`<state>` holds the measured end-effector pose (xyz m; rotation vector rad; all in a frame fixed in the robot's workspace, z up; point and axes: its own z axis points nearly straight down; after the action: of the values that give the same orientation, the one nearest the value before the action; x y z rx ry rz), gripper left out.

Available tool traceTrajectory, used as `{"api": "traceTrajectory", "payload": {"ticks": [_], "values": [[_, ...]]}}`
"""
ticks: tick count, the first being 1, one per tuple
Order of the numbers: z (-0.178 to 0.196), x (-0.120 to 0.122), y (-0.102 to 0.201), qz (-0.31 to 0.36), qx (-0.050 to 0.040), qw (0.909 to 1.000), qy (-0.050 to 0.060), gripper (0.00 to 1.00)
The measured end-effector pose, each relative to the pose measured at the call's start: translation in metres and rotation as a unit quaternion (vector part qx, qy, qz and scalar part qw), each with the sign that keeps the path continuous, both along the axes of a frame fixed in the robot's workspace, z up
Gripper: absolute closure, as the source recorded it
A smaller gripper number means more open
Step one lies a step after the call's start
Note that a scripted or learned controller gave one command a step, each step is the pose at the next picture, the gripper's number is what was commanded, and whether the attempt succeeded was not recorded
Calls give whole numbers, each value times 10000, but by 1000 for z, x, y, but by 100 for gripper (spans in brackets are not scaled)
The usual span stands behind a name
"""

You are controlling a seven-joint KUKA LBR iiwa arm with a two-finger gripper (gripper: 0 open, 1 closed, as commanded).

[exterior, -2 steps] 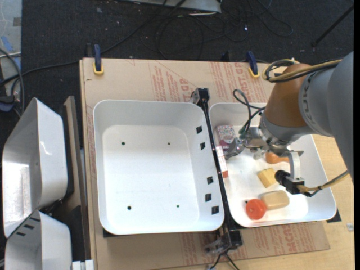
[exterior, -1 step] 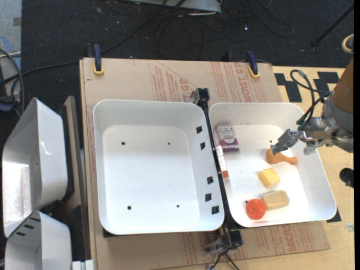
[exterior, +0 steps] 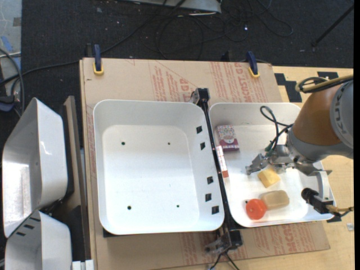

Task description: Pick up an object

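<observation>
Arm [exterior: 320,122] low over right bin [exterior: 247,114]

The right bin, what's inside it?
The right bin holds a small pink box, a yellow block, a tan block and an orange ball. The arm covers the bin's right part.

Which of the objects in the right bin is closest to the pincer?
The yellow block, just beside the pincer; the tan block, red ball and small box lie farther.
</observation>
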<state>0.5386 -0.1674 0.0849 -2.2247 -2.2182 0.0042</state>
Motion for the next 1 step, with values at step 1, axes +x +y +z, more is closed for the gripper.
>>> {"api": "traceTrajectory", "payload": {"ticks": [1], "values": [[8,8,-21,2,0,10000,-19,0]]}}
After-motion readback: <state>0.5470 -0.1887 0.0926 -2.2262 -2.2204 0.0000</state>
